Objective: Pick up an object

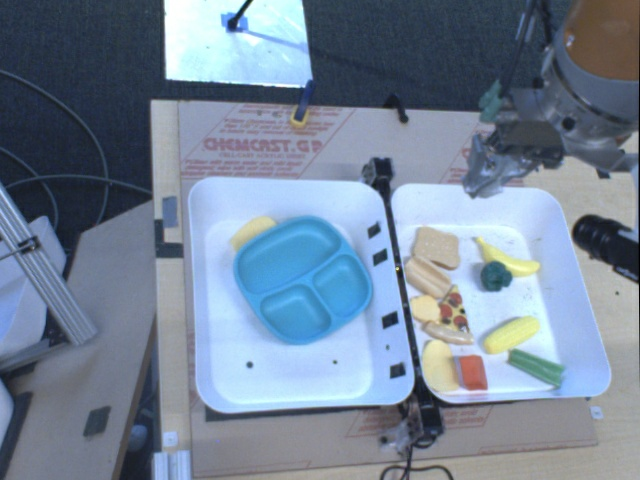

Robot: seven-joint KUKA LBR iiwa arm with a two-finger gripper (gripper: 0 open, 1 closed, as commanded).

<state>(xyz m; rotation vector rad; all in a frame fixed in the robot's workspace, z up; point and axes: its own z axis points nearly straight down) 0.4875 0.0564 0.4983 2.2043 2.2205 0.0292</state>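
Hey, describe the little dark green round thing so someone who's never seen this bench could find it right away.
Start at the right-hand white bin, the one full of toy food. Near its far right side lies a banana; the broccoli sits touching it just below. It is the one dark green, round, lumpy piece; the other green item is a long stick.

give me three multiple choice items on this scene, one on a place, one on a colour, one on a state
1. Where does the divided plate lie?
A. left bin
B. right bin
C. on the cardboard, outside both bins

2. What colour is the divided plate?
A. red
B. blue
C. green

3. Where is the claw?
A. touching the plate
B. down among the toy foods
C. above the right bin's far edge, clear of the foods

Key:
1 A, the divided plate sits in the left bin.
2 B, it is light blue.
3 C, the claw hangs over the far rim of the right bin, apart from the banana.
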